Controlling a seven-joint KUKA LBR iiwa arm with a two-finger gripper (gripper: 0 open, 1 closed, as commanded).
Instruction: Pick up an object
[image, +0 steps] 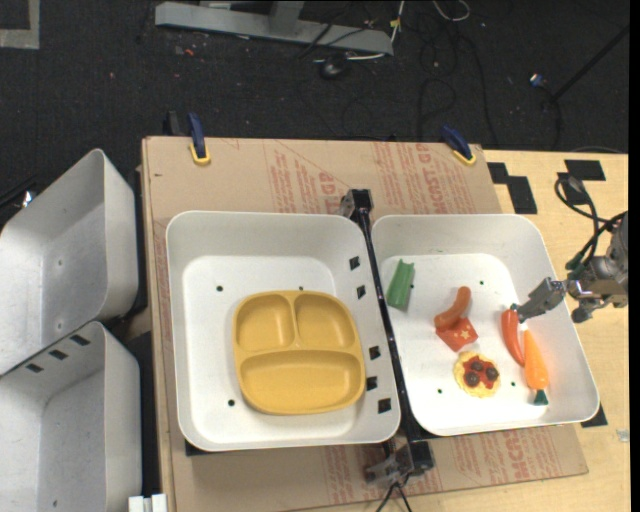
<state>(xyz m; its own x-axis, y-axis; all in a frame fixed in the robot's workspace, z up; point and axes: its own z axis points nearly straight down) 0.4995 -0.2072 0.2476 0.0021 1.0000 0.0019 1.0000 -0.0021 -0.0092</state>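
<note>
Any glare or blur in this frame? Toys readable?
Camera view: even overhead light, white bins bright but not blown out; soft shadows under the yellow plate; toys sharp enough, carrot clear; claw at the right edge small and slightly soft; floor dark.

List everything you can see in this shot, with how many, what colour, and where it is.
Bins: two, white, side by side on the bench.
Divided plate: one, yellow, middle of the left bin.
Green piece: one, green, upper left of the right bin.
Red toy: one, red, centre of the right bin.
Round toy: one, yellow with dark red spots, lower centre of the right bin.
Red pepper: one, red, right side of the right bin.
Carrot: one, orange, beside the red pepper.
Gripper: one, grey, above the right bin's right edge.
</note>
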